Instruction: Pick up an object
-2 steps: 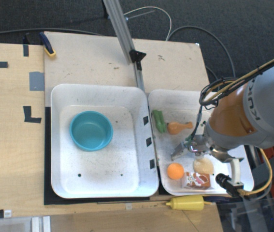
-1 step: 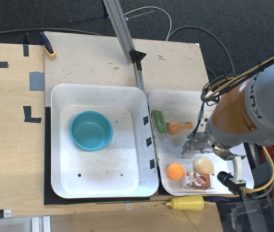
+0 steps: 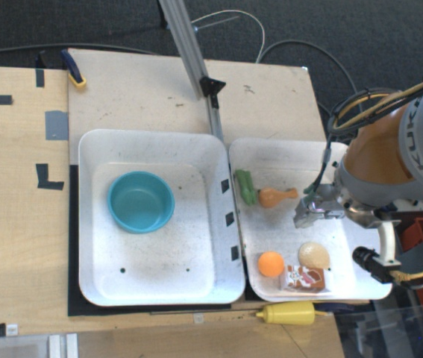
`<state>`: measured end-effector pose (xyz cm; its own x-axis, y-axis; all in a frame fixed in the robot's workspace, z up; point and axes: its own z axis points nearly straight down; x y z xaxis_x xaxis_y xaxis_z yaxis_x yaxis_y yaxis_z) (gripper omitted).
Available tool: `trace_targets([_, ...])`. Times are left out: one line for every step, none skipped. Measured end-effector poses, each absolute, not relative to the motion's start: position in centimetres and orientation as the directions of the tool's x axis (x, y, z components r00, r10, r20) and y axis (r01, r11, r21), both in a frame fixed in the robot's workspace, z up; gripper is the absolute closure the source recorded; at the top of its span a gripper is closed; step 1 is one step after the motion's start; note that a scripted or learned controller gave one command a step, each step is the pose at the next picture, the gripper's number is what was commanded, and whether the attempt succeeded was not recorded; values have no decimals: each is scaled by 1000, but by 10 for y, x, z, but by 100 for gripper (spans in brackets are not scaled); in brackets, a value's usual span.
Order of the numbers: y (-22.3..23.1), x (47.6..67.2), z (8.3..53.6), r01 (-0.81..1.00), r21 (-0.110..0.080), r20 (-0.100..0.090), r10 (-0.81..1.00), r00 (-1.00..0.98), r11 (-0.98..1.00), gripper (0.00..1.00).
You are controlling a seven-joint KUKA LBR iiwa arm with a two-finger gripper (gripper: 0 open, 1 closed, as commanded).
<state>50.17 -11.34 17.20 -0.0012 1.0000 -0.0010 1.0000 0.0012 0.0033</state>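
Note:
My gripper [image 3: 308,210] hangs over the middle of the right bin [image 3: 271,155], under the arm's orange band. Whether anything sits between its parts cannot be made out. Just left of it lies an orange-brown pear-shaped toy [image 3: 274,196] beside a green piece [image 3: 245,186]. Below the gripper rest a pale egg-like object [image 3: 315,256], an orange ball [image 3: 271,264] and a red and white packet [image 3: 304,278]. The left bin [image 3: 92,155] holds a teal bowl [image 3: 141,201].
A yellow bottle [image 3: 289,313] lies on the bench just in front of the right bin. A grey pole [image 3: 189,43] slants down to the divide between the bins. Cables loop on the bench behind the right bin.

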Motion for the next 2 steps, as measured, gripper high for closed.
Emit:
trace_targets([-113,502,216,1000,2,-1,1000,-1,1,100])
trace_targets([-63,501,225,1000,-1,2,1000,-7,7,100])
